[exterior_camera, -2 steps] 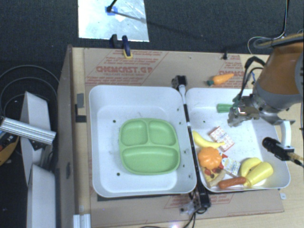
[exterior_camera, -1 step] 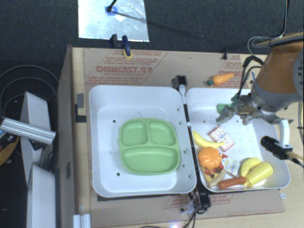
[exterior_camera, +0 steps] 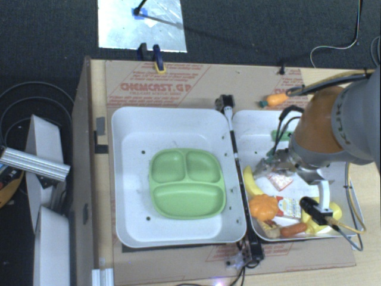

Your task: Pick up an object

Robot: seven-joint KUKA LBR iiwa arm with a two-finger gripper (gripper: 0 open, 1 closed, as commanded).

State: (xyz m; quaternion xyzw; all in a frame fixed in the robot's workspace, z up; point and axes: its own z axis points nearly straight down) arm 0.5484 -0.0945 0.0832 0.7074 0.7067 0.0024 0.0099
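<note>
Reaching in over the right bin, the gripper hangs low above a clutter of small items; whether it is clenched or released cannot be told. Just below it lie a banana, an orange fruit and a carrot. Left of that bin, the other bin holds a green divided plate.

Divided tray in left bin, banana and packet in right bin
</note>
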